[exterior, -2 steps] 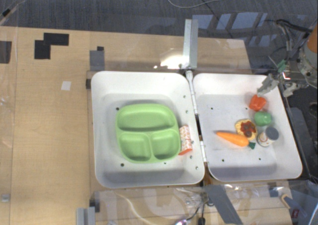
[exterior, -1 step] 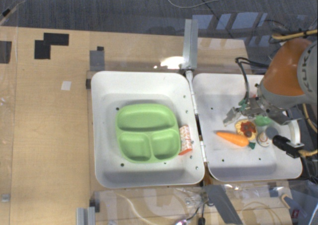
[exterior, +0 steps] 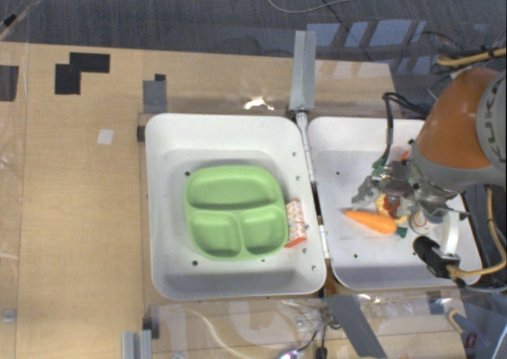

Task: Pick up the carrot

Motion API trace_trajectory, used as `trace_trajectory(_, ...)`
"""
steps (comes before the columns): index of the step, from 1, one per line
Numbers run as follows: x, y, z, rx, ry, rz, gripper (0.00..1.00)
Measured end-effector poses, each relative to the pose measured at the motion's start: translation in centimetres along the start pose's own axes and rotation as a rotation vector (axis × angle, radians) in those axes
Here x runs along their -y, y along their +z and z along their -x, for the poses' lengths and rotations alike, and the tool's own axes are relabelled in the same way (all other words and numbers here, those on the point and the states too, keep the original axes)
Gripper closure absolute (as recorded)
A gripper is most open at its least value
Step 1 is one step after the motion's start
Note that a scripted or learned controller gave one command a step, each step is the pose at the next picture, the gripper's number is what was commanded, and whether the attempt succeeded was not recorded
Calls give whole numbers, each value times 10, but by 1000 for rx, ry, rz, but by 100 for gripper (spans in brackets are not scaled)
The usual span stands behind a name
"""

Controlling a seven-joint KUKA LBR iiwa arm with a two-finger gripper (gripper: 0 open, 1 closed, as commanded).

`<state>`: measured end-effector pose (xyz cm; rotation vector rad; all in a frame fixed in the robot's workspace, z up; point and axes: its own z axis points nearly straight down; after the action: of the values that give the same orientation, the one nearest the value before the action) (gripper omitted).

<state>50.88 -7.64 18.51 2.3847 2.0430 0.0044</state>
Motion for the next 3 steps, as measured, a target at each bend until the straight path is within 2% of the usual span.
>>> trace_trajectory(1,-4,75,23,8,-250,30,0)
trace_trajectory(2,-6,63,24,11,-249,34,100)
trace_trajectory(3,-68,-69,-35,1,-486,5,100)
